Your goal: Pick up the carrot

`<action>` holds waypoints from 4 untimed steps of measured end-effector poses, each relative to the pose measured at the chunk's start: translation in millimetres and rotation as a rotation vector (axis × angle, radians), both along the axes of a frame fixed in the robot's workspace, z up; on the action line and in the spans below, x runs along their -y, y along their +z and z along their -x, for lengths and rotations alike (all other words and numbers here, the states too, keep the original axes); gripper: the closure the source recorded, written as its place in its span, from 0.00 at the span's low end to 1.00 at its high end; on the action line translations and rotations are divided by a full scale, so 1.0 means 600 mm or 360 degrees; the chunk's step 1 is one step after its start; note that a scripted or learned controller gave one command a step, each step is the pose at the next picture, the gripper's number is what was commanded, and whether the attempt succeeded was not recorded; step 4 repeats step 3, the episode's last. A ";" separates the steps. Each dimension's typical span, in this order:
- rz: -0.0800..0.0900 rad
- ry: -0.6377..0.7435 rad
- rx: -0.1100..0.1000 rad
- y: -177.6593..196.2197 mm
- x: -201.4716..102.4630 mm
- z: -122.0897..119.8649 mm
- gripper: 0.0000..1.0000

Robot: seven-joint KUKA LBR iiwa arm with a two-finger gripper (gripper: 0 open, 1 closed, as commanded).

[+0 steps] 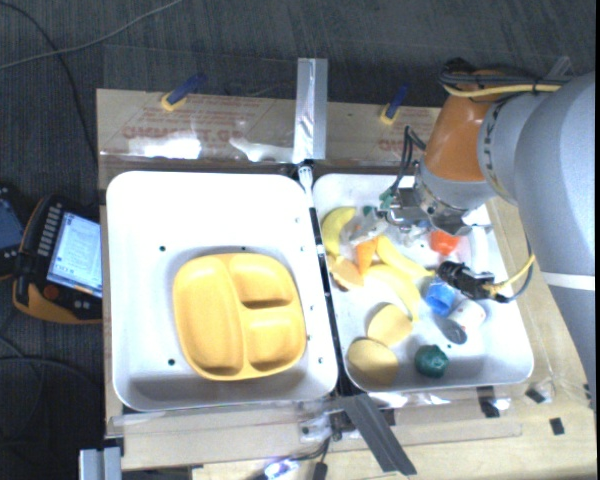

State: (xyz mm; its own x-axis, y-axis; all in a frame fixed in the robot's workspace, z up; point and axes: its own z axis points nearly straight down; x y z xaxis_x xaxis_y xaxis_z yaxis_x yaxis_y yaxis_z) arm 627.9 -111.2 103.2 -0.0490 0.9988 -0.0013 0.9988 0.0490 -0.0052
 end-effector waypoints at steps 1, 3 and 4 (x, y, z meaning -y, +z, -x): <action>-0.0005 -0.0122 0.0024 -0.023 0.003 0.020 0.00; 0.0002 -0.0550 -0.0001 0.130 -0.075 0.038 1.00; 0.0002 -0.0550 -0.0001 0.130 -0.075 0.038 1.00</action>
